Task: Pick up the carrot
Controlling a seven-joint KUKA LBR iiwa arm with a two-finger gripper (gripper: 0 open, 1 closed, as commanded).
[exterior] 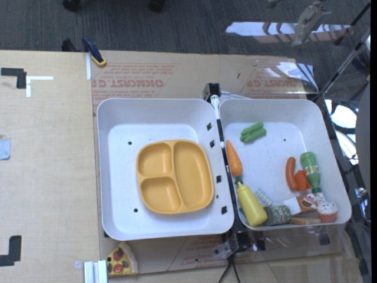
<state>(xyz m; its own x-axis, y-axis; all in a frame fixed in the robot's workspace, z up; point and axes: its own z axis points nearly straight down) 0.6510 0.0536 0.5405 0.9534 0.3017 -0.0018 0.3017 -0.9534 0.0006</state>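
A toy pizza slice [119, 261] lies on the counter [41, 175] at the near edge. In the right bin [330, 158], a yellow bottle [251, 204] lies just below the carrot [234, 158], which rests against the left wall; a cupcake [327, 209], green bottle [310, 168], sausage [290, 173] and green beans [253, 132] lie around. The left bin [112, 158] holds a yellow divided plate [175, 175]. Red mirrored lettering on cardboard [135, 80] beyond is unreadable. The hand's state cannot be told.
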